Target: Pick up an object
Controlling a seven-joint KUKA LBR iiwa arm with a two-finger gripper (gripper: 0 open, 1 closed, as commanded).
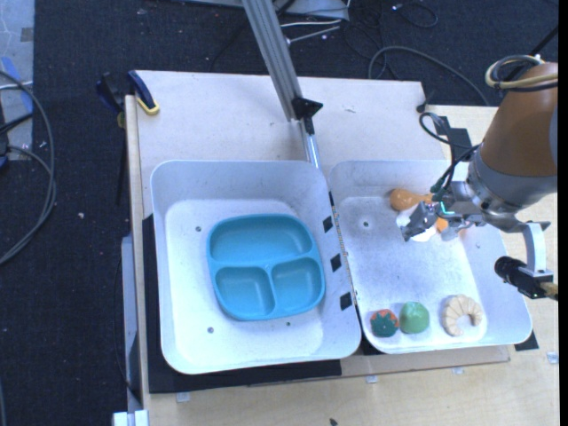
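Observation:
My gripper (421, 224) hangs over the upper part of the right bin (390, 264), at the end of the grey and orange arm coming in from the right. An orange object (403, 199) lies just up and left of it, close to the tip; I cannot tell whether they touch. Along the bin's front edge sit a small red and green piece (383, 323), a green ball (414, 318) and a beige croissant-shaped piece (462, 314), all well below the gripper.
The left bin (177, 238) holds a blue divided plate (264, 266). A metal pole (275, 47) slants down to the bins' shared back edge. Black clips (338, 262) line the divider between the bins. Cables lie on the dark floor beyond the bench.

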